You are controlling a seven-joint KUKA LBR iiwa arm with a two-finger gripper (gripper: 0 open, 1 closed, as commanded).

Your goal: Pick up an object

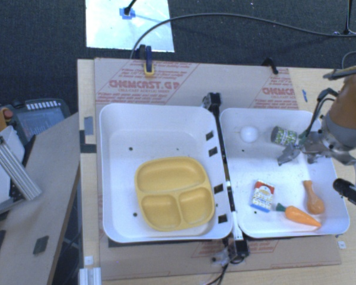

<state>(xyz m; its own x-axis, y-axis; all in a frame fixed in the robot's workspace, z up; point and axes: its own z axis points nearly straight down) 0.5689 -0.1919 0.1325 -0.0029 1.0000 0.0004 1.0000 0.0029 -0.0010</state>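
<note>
The right bin (243,221) holds a white ball (248,134), a small green can (283,136) lying on its side, a red and white box (262,195), an orange carrot (301,216) and a tan drumstick-shaped toy (312,198). My gripper (289,154) reaches in from the right and hangs low over the upper right part of this bin. It is just below the green can and right of the ball. I see nothing held in it.
A yellow divided plate (174,192) lies in the left bin (115,159). The two bins meet at a black-clipped divider (221,165). The arm's orange band (351,103) stands over the right bin's far right edge.
</note>
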